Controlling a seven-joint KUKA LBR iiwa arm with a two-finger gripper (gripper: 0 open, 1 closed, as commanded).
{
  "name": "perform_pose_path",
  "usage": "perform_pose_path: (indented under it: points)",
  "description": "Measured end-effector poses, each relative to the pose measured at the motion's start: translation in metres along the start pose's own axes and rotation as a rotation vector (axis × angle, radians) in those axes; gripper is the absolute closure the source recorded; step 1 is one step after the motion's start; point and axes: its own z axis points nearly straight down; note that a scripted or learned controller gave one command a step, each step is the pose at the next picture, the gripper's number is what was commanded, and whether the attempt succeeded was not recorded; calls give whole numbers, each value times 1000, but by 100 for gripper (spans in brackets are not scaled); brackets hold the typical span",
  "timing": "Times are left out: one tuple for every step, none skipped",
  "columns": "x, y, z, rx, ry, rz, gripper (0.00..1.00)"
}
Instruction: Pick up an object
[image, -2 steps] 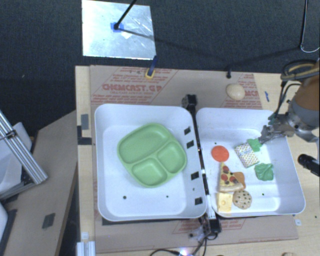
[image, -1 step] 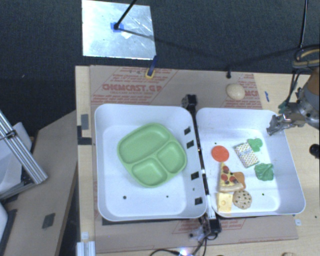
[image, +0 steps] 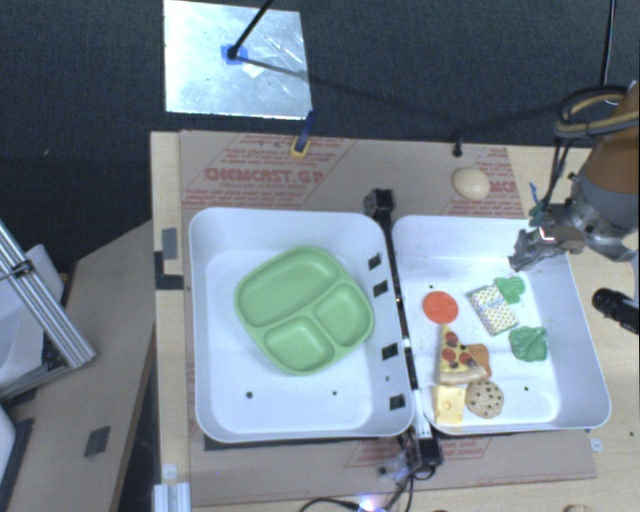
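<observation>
Hovering my pincer (image: 524, 252) over the right bin (image: 580, 330), grip state unclear; crowded toys (image: 478, 340) could make me nudge rather than grasp.

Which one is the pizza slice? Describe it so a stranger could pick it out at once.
Look in the right bin, among the toy food near the divider between the two bins. Just below the flat red disc and above the yellow cheese square and the cookie lies the pizza slice. It alone is a wedge with red spots on top.
</observation>
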Motion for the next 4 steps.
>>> perform_pose_path:
  points:
    - [46,-9,-6,1,1,0,100]
    - [92,-15,-10,1,1,0,100]
    - [151,-15,0,2,2,-1,100]
    - [206,-38,-1,4,2,-1,100]
